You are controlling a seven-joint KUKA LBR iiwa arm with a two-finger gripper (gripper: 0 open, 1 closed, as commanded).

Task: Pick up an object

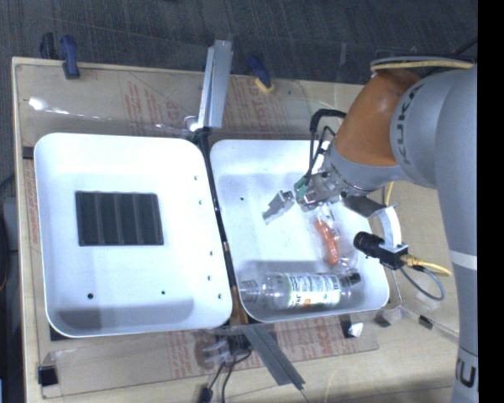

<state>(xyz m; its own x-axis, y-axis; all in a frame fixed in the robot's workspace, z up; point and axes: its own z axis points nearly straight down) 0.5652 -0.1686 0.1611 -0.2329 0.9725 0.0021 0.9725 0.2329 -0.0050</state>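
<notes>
text: none legible | bottle (301,290) label: print too small

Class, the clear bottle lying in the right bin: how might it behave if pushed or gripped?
The bottle lies on its side, so a push would likely roll it. It looks clear and smooth, so probably light and slippery. The bin wall beside it may stop it.

Evenly and fairly brightly lit from above. White bins (118,154) near overexposed, surface detail washed out. Soft shadow along near inner wall of left bin. Small glare spots on clear bottle (298,289). Dark floor (109,15) underexposed. Overall slightly soft focus, mild grain, no marked edge distortion.
</notes>
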